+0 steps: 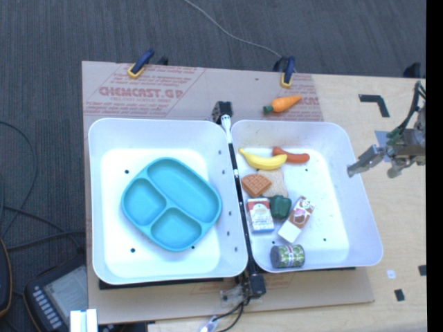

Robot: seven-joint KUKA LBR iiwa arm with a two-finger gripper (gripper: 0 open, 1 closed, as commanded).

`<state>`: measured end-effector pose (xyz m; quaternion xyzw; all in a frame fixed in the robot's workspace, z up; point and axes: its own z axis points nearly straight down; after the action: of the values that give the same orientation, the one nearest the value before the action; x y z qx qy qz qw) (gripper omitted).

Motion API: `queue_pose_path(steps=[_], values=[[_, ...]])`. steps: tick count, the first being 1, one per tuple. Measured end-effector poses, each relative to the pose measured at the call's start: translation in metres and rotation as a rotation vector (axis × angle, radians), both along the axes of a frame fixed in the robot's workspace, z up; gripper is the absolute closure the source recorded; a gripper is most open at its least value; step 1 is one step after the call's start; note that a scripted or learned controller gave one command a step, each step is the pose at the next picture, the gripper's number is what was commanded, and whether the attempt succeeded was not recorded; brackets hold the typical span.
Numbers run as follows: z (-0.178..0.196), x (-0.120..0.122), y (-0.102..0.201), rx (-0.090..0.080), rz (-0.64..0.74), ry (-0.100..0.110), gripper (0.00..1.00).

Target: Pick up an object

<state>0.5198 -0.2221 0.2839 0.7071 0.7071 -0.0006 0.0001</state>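
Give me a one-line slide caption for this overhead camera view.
Toy food crowds the right bin, a blue plate fills the left, and the tool waits outside.

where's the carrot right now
The carrot lies outside both bins, on the brown board just behind the right bin, beside the blue and yellow clamp at the board's far edge.

Dark grey carpet around wooden bench
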Motion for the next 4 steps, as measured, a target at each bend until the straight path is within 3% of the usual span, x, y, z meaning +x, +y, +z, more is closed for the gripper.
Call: queue_pose_path(steps=[1, 2, 4], values=[[-0.161, -0.003, 0.031, -0.001, 0.000, -0.004, 0.00], [-0.171, -0.008, 0.069, 0.001, 0.000, -0.022, 0.00], [-0.173, -0.008, 0.078, -0.007, -0.003, -0.029, 0.00]])
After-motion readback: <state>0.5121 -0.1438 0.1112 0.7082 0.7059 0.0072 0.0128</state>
